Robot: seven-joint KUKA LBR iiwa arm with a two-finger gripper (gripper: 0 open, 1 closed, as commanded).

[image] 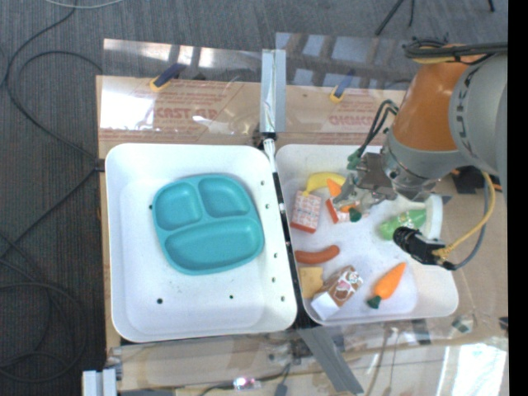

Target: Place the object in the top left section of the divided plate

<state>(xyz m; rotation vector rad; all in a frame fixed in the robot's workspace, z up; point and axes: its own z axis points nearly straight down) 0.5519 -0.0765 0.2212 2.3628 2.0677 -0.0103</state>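
Grey and orange-banded, the robot arm (pixel 450 122) rises closest to the lens at the right, though the account begins at the left, where the turquoise three-section divided plate (pixel 208 223) lies in the left white bin (pixel 124 304). In the right white bin (pixel 429 304) lie a red-and-white patterned carton (pixel 307 212), a red sausage (pixel 317 255), a brown wrapped snack (pixel 342 285) and an orange toy carrot (pixel 387 283). Above them the gripper (pixel 346 200) sits low over a small orange-and-green piece (pixel 340 213) beside a yellow toy banana (pixel 322 181); whether its fingers are open or gripping anything cannot be told.
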